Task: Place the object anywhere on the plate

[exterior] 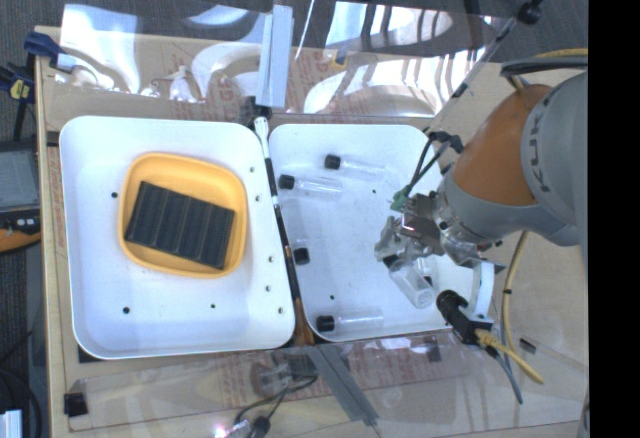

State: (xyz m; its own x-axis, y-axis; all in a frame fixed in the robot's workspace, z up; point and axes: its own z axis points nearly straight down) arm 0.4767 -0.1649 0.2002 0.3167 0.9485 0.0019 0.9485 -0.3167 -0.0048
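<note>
Gripper [405, 244] over right bin [345, 141], finger state unclear, cannot tell. Yellow plate [135, 181] far left of gripper already carries dark ridged block [185, 223]. Placement looks done; arm clear.

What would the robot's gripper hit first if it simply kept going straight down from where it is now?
Probably the white floor of the right bin. The gripper points down over that bin's right side. Clear tubes with black caps lie nearby, but depth is hard to judge from this one slanted view.

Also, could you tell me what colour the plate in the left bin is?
Yellow-orange plate, seen in the camera view.
</note>
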